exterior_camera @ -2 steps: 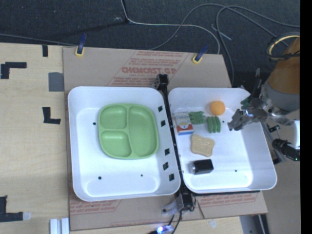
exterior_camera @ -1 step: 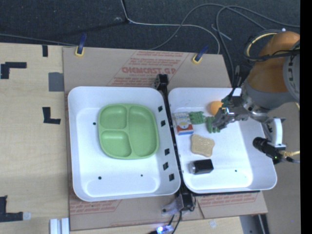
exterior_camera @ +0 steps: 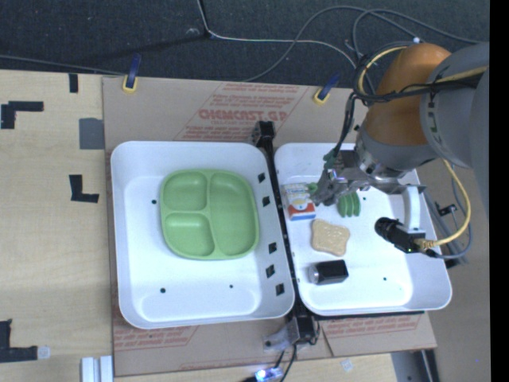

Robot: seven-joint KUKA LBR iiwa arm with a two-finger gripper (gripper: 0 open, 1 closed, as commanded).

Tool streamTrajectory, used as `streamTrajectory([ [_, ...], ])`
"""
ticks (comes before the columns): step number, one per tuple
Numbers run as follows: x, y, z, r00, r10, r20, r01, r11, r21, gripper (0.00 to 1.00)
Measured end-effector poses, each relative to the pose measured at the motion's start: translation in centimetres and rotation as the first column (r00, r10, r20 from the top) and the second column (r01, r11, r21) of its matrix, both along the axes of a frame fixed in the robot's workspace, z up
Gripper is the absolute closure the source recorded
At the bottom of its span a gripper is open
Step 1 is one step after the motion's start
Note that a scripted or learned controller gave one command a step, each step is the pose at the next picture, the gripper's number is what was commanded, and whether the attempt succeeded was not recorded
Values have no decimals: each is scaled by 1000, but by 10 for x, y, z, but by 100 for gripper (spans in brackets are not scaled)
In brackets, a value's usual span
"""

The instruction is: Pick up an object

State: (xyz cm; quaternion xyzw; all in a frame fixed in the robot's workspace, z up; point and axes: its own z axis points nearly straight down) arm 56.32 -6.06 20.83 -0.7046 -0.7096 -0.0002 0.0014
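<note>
The grey arm (exterior_camera: 413, 110) reached over the right bin (exterior_camera: 429, 293), its pincer (exterior_camera: 332, 183) low beside a green object (exterior_camera: 348, 205); whether spread or pressed together, I couldn't tell. The approach seemed underway; next, close squarely on one item.

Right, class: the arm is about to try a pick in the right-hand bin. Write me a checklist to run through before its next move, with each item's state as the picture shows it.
1. Gripper is over the right bin: ok.
2. Things to pick lie in that bin: ok. A green toy, a tan bread slice, a black block and a small carton.
3. Something is held between the jaws: cannot tell, the wrist hides them.
4. Bread slice and black block lie apart, with room around each: ok.
5. Carton is clear of the bin wall: not ok, it lies close to the divider.
6. Green plate sits in the left bin, out of the way: ok.
</note>
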Motion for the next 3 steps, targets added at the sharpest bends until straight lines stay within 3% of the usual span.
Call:
streamTrajectory([
  [3, 64, 152, -1, 1000, -1, 1, 1, 1000, -1, 100],
])
